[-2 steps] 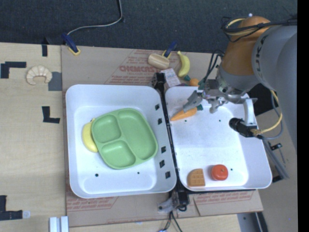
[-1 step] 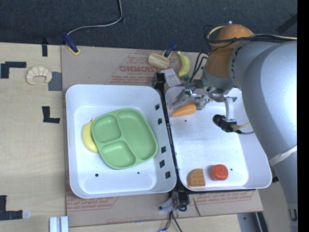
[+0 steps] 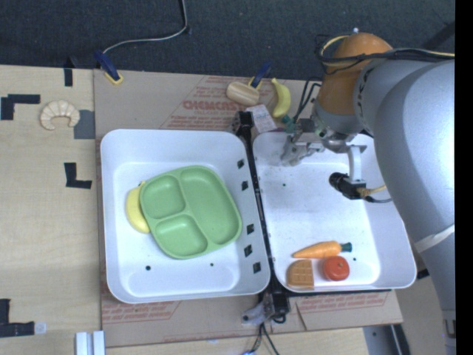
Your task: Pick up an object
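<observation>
- Gripper (image 3: 294, 152): hanging over the far end of the right bin (image 3: 384, 231), at about 12 o'clock of that bin; whether it is spread or pressed together, I cannot tell. Nothing is showing between its tips.
- Arm (image 3: 414, 124): reaching in from 3 o'clock, grey, with the orange band (image 3: 347, 80) sitting above the wrist.
- Carrot (image 3: 318, 250): lying in the right bin toward 6 o'clock, green end pointing to 3 o'clock.
- Tomato (image 3: 336, 268): resting just below the carrot, near the bin's near rim.
- Bread slice (image 3: 301, 273): lying just beside the tomato, at its 9 o'clock.
- Green tray (image 3: 190, 211): lying tilted in the middle of the left bin (image 3: 122, 272), three compartments showing.
- Yellow banana (image 3: 135, 209): peeking out from under the tray at its 9 o'clock.
- Second banana (image 3: 280, 98) and bread roll (image 3: 242, 92): lying on the cardboard beyond the bins, at 12 o'clock.
- Croissant (image 3: 59, 114): sitting on the bench at 10 o'clock, well apart from both bins.
</observation>
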### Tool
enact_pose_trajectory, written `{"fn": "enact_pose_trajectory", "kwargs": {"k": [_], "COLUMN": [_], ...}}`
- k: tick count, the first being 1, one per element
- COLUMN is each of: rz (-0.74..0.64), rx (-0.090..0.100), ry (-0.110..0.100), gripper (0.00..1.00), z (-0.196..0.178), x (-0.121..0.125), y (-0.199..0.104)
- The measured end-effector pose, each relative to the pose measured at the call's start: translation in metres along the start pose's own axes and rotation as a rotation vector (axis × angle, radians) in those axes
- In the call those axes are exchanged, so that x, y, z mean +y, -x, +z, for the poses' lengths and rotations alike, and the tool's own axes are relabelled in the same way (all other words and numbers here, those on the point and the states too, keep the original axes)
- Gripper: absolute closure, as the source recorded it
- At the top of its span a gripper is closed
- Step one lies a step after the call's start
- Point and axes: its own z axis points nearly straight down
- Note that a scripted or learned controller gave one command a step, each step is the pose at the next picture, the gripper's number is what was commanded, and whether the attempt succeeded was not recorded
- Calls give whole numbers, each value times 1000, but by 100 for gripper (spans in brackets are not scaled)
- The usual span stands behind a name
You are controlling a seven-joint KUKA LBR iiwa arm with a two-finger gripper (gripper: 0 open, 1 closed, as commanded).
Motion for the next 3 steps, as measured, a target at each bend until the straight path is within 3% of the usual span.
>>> {"fn": "enact_pose_trajectory", "kwargs": {"k": [1, 2, 3], "rz": [1, 3, 4], "rx": [0, 6, 6], "ry": [-1, -18, -15], "gripper": [0, 0, 0], "z": [0, 5, 16], "x": [0, -5, -17], "y": [0, -1, -3]}}
